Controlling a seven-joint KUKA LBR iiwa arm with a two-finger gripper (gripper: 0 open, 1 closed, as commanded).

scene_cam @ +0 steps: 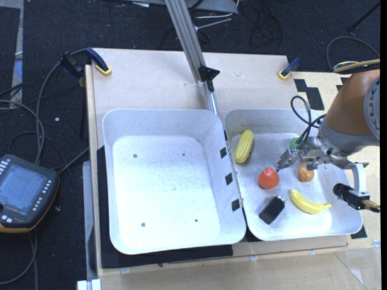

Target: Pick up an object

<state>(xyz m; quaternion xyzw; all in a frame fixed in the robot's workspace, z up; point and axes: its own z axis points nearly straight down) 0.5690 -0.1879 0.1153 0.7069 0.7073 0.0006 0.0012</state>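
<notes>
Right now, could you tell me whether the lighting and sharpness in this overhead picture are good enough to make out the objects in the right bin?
In the camera view, lighting is even and soft, without harsh glare on the white bins; the corn, tomato, banana and black block read clearly with faint shadows. The end effector is small and slightly soft, so its detail is hard to tell. The dark floor is underexposed.

White bins: two, left [121, 162] and right [338, 225]. In the right bin: one corn cob [244, 146], one tomato [268, 178], one banana [309, 202], one black block [272, 209], one small orange fruit [306, 174].
</notes>
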